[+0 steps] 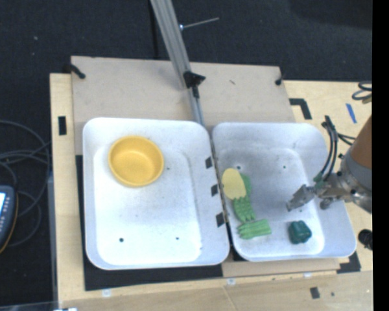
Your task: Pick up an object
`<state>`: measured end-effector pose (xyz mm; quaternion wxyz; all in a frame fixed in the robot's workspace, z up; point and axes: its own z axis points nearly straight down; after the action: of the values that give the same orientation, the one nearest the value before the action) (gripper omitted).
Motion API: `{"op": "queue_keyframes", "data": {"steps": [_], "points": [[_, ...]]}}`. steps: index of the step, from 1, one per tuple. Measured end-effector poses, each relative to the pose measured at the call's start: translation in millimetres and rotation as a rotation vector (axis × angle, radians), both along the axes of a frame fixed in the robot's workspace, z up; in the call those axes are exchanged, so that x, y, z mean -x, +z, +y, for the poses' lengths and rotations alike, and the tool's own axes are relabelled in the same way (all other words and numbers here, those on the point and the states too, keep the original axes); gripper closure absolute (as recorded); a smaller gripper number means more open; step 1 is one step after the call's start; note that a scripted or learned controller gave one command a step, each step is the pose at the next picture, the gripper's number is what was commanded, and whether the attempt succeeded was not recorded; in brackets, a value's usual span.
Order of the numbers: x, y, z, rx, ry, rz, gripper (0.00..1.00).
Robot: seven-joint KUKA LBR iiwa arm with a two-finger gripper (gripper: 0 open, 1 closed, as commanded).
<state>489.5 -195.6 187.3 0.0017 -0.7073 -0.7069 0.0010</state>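
Over the right-hand bin (272,135), the arm's jaws (306,199) hang at the bin's right side; whether they stand apart or together cannot be told from this slanted view, and nothing shows between them. Nearest below them lies a small dark-green object (299,232), on the bin floor near the front right corner and apart from the jaws. Farther left, against the bin's left wall, sit a yellow piece (233,183) touching a green ridged piece (244,206), with a second green ridged piece (254,229) lying crosswise just in front.

The pick appears not yet made. The dark-green object looks the easiest target: it sits alone, so the jaws would do well to centre above it, drop straight down and straddle it, minding the bin's sloped corner close by. The cluster at the left wall looks harder, its pieces crowding one another.

In the left-hand bin (181,238) a yellow bowl (137,161) rests upright near the back left. Both bins sit side by side on a pale bench (142,297), with a metal strut (172,34) slanting in from the back and dark floor beyond.
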Motion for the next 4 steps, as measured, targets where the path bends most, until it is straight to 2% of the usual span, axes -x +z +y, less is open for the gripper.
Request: {"op": "queue_keyframes", "data": {"steps": [1,2,3,4], "points": [[-7.9,-54.1,-4.3,0.0,0.0,0.0,0.0],[-8.0,-87.0,-4.8,0.002,0.0,-0.004,0.0],[-9.0,-74.8,-5.4,0.002,-0.001,-0.008,1.0],[-0.6,-22.4,-2.8,0.002,0.0,-0.008,1.0]]}}
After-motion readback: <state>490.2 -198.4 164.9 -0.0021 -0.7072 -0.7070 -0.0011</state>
